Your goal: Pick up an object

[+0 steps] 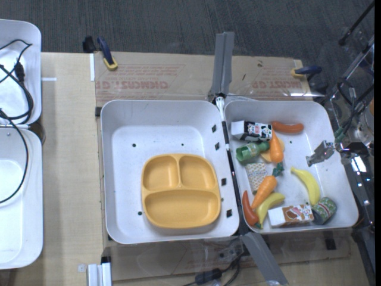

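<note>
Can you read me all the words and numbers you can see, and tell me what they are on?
Red print on the brown cardboard sheet behind the bins: upside down, too blurred to read.
Black-and-white carton: print too small.
Orange-and-white box: print too small.
Green can: label unreadable.

The pale wooden bench (65,159) bears two shallow white plastic bins (113,177) side by side, with brown cardboard (155,79) behind them.

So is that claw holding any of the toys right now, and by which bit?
Nothing is held. The claw hangs above the right bin, with bare bin floor under it, above the banana.
</note>
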`<state>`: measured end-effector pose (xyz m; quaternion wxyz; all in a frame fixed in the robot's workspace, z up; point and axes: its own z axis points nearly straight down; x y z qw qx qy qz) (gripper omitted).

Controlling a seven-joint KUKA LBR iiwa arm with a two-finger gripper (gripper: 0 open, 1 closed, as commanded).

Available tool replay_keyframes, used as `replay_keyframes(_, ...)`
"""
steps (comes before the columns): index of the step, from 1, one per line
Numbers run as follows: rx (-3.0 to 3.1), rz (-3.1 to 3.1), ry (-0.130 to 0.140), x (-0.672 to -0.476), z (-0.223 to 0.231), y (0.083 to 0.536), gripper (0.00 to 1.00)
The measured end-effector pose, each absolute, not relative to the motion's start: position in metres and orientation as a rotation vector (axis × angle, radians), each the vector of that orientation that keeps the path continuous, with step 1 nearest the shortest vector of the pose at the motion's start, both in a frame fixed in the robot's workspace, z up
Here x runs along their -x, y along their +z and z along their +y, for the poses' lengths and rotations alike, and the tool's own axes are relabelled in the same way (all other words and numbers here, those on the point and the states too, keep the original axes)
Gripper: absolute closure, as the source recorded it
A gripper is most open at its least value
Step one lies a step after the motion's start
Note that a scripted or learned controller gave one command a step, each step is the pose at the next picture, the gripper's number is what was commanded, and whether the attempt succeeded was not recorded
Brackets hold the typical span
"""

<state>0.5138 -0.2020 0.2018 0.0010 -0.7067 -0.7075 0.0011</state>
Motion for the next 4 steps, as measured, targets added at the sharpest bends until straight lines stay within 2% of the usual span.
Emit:
replay_keyframes(1,2.407,-2.016,0.003,-0.478,-0.204,0.221,0.00)
replay_keyframes(2,2.393,-2.021,-0.003,-0.478,-0.200,0.090,0.00)
replay_keyframes(3,2.399,-2.017,0.001,-0.477,-0.202,0.099,1.00)
replay_keyframes(4,2.362,-2.070,0.003,-0.525,-0.151,0.201,1.00)
